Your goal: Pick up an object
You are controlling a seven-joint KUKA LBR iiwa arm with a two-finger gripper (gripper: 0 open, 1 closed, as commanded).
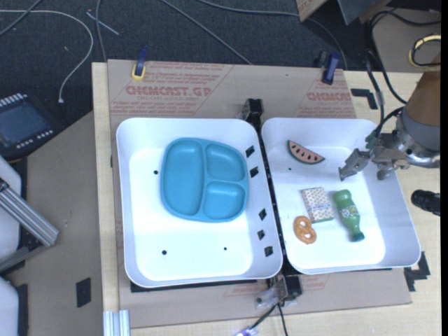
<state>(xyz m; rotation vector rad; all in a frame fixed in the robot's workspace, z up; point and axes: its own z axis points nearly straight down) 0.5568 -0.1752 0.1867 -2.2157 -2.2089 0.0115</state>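
- Broadly, the tabletop (105, 187) carries two white bins: the left bin (140, 257) holds a blue divided plate (204, 179), and the right bin (392, 247) holds all four small things the task could mean.
- Above the right bin's far-right part hangs the gripper (369, 164), its fingers spread fairly wide with nothing between them; one finger points left toward the watermelon slice (305, 152). As I judge it, a straight descent from here would close on bare bin floor, since no object lies directly beneath.
- Nearest to the gripper stands the green bottle (348, 215), lying on its side in the near-right part of that bin. Being round and smooth, it could roll or squirt out of the closing fingers, unless they come across its narrow width.
- Just left of the bottle lies a small patterned packet (317, 204), close enough that fingers aimed at either one may nudge the other aside or catch both.
- Flat on the floor, the watermelon slice in the far-left part looks thin; fingers might scrape over it without getting under its edge.
- Smallest is the pretzel (304, 229), just near of the packet; its thin, open shape offers little to clamp, so a slightly off-centre approach would probably miss.
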